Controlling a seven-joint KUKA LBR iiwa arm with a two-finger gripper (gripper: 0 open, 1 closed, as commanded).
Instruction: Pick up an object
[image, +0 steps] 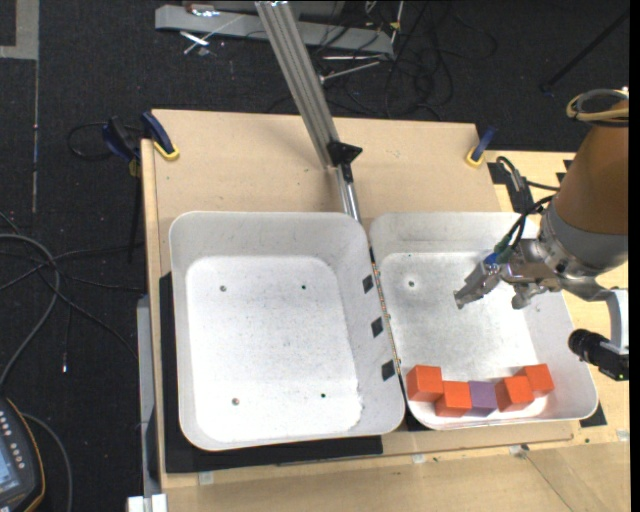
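The gripper (497, 287) hung over the middle of the right bin (400, 235) with its fingers spread and nothing between them. The blocks lay well apart from it, in a row along the near wall: four orange blocks (426, 381) and one purple block (482, 395). This looked like the approach step; the next move called for going down over one block.
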